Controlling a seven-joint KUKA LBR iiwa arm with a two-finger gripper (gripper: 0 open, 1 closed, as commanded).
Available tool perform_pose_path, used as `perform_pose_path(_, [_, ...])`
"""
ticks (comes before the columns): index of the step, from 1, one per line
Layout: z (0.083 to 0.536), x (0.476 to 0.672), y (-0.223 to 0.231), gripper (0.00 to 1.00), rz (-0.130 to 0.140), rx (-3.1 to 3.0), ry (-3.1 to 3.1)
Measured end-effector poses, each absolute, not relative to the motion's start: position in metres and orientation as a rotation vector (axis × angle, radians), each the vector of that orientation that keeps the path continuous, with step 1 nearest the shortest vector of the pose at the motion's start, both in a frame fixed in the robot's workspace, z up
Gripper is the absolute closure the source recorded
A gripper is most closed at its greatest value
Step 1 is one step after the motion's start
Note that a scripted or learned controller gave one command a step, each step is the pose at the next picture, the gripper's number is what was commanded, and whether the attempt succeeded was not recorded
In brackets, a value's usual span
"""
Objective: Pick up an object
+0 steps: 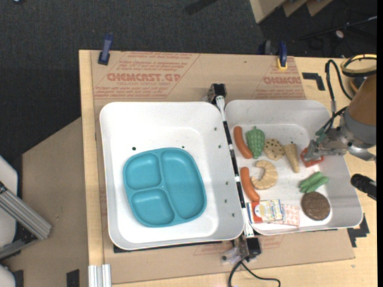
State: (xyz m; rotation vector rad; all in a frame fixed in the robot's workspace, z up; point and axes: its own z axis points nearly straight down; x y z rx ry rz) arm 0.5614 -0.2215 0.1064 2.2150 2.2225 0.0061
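Observation:
The right bin (281, 109) holds several toy foods: two orange-red sausages (242, 142) (249, 185), a green ridged piece (256, 141), a speckled cookie (274, 149), a tan stick (291, 157), a curled pastry (264, 174), a green pod (313, 182), a brown round patty (315, 205) and a red-and-white packet (274, 211). My gripper (318, 149) is low at the bin's right side, just right of the tan stick. A small red piece (310, 156) lies right under its tip, partly hidden by it.
The left bin (119, 124) carries a teal divided tray (164, 186). A black hinge strip (230, 154) runs between the bins. Cables (331, 88) hang near the arm at the right. Blue and yellow clamps (106, 49) (282, 57) pin the cardboard at the back.

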Motion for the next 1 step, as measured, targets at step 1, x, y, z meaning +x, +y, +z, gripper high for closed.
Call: perform_pose_path(1, [0.1056,0.5613,-0.22,0.0,0.007,2.217,2.227])
